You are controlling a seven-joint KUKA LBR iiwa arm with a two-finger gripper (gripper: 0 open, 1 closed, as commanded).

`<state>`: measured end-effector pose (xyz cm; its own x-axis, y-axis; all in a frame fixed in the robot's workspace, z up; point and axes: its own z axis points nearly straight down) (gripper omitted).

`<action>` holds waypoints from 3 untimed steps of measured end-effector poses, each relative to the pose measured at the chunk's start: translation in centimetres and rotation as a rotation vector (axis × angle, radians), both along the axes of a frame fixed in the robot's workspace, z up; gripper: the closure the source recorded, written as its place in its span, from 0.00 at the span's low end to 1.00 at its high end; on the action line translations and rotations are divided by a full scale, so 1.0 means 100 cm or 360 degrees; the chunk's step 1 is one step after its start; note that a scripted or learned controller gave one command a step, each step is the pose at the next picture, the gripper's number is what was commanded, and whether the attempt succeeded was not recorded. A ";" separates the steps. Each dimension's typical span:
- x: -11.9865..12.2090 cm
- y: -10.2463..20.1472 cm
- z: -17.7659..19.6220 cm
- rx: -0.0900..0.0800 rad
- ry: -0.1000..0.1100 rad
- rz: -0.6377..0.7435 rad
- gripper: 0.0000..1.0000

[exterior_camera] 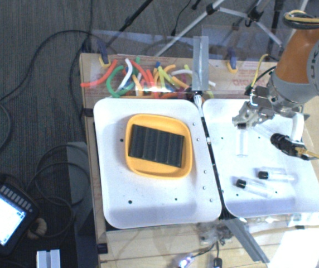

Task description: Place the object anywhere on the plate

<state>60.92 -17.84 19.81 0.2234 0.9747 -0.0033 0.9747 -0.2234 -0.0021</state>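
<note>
The yellow plate [158,147] looks like smooth plastic with a dark, ribbed matt insert [156,146]; both white bins [148,205] appear matt plastic.

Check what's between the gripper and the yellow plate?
In the camera view, bare white floor of the right bin, then the dividing rims where the two bins meet, lie between the gripper and the yellow plate. The capped tubes lie nearer the front.
</note>
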 end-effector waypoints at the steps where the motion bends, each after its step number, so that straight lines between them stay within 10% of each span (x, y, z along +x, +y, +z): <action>1: -0.054 0.046 -0.037 0.0006 0.0003 0.0072 1.00; 3: -0.025 0.172 -0.016 0.0004 0.0001 0.0569 1.00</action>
<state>58.40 -0.59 18.24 -0.1317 0.9913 -0.0006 0.9913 0.1317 -0.0030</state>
